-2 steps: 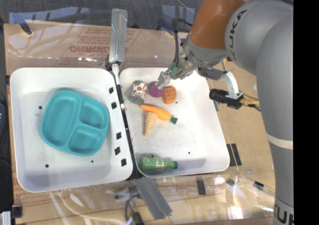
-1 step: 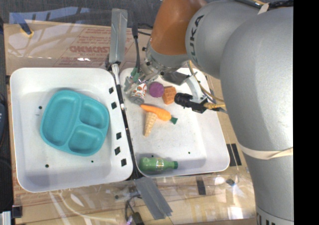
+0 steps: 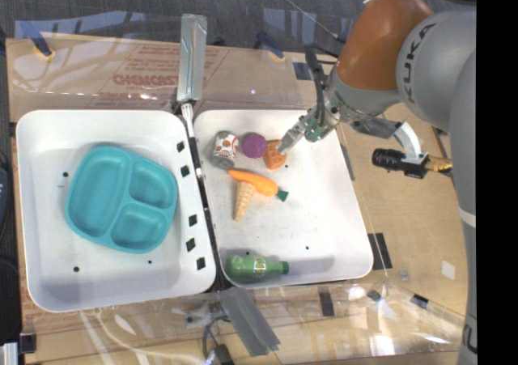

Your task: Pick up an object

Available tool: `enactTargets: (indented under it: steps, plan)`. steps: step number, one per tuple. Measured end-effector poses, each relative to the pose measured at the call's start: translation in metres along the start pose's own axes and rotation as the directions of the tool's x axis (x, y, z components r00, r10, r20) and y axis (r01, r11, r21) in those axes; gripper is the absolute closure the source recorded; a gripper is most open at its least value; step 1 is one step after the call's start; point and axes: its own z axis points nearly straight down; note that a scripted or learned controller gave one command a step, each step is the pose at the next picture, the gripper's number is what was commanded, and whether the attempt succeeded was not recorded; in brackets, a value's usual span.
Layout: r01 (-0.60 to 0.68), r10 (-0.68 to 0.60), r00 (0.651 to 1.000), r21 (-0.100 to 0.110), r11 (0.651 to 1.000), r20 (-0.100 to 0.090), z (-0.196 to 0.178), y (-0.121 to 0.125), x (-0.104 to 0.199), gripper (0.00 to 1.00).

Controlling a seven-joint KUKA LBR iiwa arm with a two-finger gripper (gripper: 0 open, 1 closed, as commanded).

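The right bin [image 3: 340,218] holds several small objects. At its back lie a small patterned can [image 3: 225,147], a purple ball [image 3: 253,145] and a small orange piece [image 3: 275,159]. An orange carrot [image 3: 256,183] with a green tip lies in the middle, and a tan cone [image 3: 242,202] sits just below it. A green bottle [image 3: 255,267] lies along the front wall. My gripper [image 3: 288,142] reaches down from the right, with its tip at the top edge of the small orange piece, right of the purple ball.
The left bin [image 3: 40,258] holds a teal divided plate [image 3: 121,197]. A ridge with black clips [image 3: 197,193] separates the two bins. The arm's orange band [image 3: 380,40] and grey wrist hang over the right bin's back right corner.
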Motion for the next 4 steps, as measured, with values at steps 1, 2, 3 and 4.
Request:
enactTargets:
  steps: [1, 2, 3, 4]
  plan:
    - [-0.271, 0.271, 0.963, -0.001, 0.963, -0.004, 0.006, 0.066, 0.048, 1.00]
    - [-0.142, 0.142, 0.990, 0.000, 0.990, -0.004, -0.003, -0.039, 0.050, 1.00]
    - [-0.335, 0.335, 0.942, 0.004, 0.942, -0.007, 0.122, -0.009, 0.055, 1.00]
    - [-0.439, 0.439, 0.899, 0.002, 0.899, -0.005, 0.124, 0.059, 0.021, 1.00]
